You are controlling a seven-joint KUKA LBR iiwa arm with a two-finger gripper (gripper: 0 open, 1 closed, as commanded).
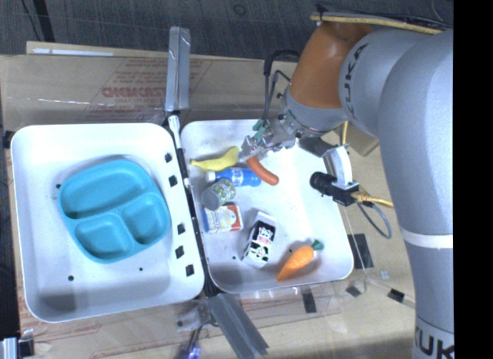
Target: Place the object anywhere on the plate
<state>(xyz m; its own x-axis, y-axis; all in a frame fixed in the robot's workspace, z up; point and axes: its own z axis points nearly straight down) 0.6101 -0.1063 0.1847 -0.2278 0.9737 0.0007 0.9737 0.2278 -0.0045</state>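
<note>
"KUKA" on arm [400, 119]; gripper [258, 143] over sausage [263, 171], plate [114, 208] apart.

Showing blue plate [114, 209] in white bin [31, 219]. Below jaws: yellow banana [216, 160], orange-red sausage [263, 172], blue-white bottle [235, 177], black-white cow-patterned carton [261, 242], orange carrot [296, 261] with green top.

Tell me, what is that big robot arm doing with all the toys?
The robot arm's gripper is down in the right bin, right by a small orange sausage and a banana. A blue bottle, a can, a little carton, a cow-print box and a carrot lie there too. Its job is to put one toy on the blue plate in the left bin. Nothing sits on that plate yet.
</note>
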